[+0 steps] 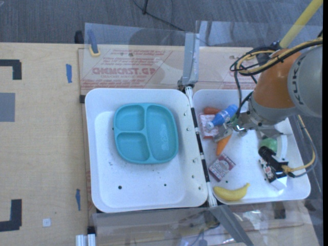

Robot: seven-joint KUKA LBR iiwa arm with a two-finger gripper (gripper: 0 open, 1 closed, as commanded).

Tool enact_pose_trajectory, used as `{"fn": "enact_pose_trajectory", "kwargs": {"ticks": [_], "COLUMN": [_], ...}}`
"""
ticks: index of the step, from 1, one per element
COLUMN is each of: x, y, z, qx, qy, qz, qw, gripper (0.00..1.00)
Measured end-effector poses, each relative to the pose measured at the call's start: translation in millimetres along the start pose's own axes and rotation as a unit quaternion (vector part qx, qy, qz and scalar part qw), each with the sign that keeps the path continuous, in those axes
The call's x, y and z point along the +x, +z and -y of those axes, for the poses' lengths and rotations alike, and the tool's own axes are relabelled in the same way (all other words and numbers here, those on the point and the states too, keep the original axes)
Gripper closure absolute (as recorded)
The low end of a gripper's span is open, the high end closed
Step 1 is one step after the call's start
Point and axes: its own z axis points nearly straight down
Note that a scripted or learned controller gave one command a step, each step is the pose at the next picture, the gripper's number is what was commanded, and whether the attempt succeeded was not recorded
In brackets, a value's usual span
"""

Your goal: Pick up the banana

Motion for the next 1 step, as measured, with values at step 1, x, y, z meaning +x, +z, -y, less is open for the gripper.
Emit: {"fn": "enact_pose_trajectory", "kwargs": {"ticks": [1], "x": [-5.7], "y": [3.0], "z": [61.2], "qx": [-0.003], "qy": [-0.037], "qz": [0.001], "qw": [0.9993], "gripper": [0.0]}}
